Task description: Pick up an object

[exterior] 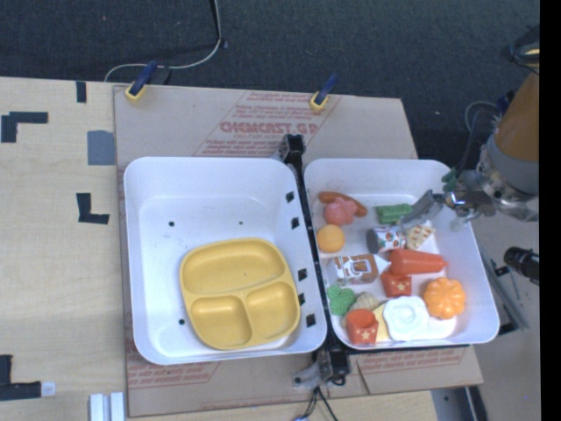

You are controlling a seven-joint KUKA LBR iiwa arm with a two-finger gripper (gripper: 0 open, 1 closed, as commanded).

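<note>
Two white bins: one yellow divided tray, about a dozen toy foods.

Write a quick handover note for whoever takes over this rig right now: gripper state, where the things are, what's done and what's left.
Gripper: over the upper right part of the right bin, nothing visibly between its fingers; open or shut is unclear.
Things: toy foods piled in the right bin, among them a green piece and a carrot near the gripper, a pumpkin and a fried egg. The left bin holds a yellow divided tray.
Done: no pick yet.
Left: grasp one object and lift it.
</note>
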